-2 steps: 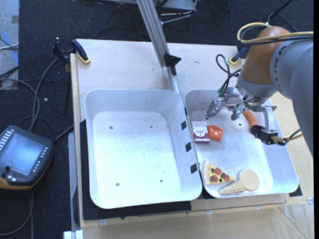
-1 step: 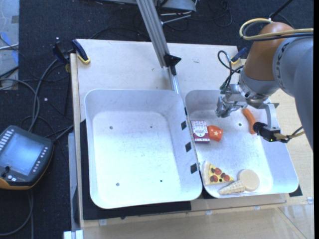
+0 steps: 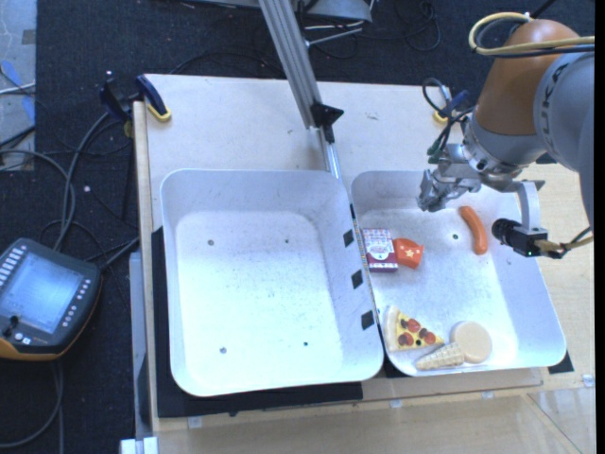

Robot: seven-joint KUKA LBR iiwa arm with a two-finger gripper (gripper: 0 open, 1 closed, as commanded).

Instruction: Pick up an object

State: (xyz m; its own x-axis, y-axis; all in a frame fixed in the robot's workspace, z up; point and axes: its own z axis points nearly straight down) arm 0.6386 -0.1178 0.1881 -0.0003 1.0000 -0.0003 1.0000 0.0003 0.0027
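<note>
**A:** Well, where was the arm (image 3: 544,83) at that moment?

**B:** It reached in from the right, its orange band high up, and the gripper (image 3: 433,197) hung over the far end of the right bin (image 3: 529,296), near that bin's back wall.

**A:** Were the fingers open or closed?

**B:** I could not tell. The tip was small and dark against the white floor, and no gap could be made out. Nothing could be seen between the fingers either.

**A:** What lay in that bin?

**B:** An orange sausage (image 3: 474,229) lay just to the right of the gripper, slanting toward the near side, apart from it. Further toward the middle sat a small red and white box (image 3: 379,250) with an orange-red lump (image 3: 408,253) touching its right side. At the near end were a pizza slice (image 3: 412,332), a round tan biscuit (image 3: 472,340) and a pale cone (image 3: 442,357), the cone lying against the biscuit's near edge.

**A:** And the left bin (image 3: 189,253)?

**B:** It showed a white floor with a few dark specks.

**A:** Anything else around the bench?

**B:** A grey metal strut (image 3: 293,50) slanted down from the top to the place where the two bins met. A handheld control pad (image 3: 38,296) with a screen lay on the dark floor at the left, and cables (image 3: 90,159) trailed near it.
</note>
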